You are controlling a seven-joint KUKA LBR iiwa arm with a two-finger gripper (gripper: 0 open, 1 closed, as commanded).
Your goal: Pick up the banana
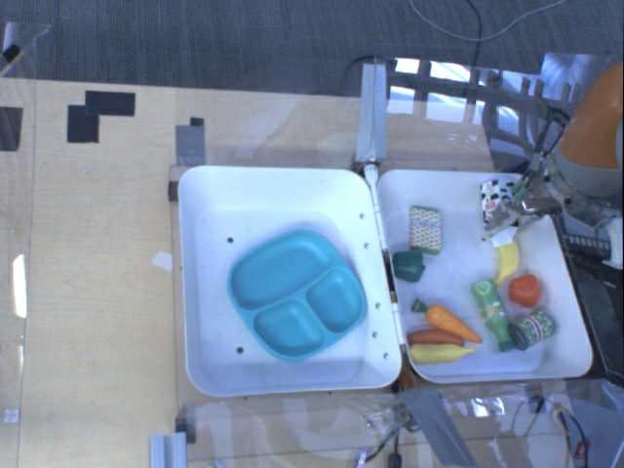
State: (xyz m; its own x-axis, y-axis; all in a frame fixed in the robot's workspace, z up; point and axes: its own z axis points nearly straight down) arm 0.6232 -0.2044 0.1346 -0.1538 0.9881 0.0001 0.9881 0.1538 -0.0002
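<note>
The banana lies in the right bin, just nearward of the gripper (below it in my view). Its long axis runs steeply, far end tilted right. I cannot tell whether the gripper is open or closed.

No text, brand or number is showing clearly enough to read. The small can is carrying a label and the patterned box is bearing print, both too small to decipher.
</note>
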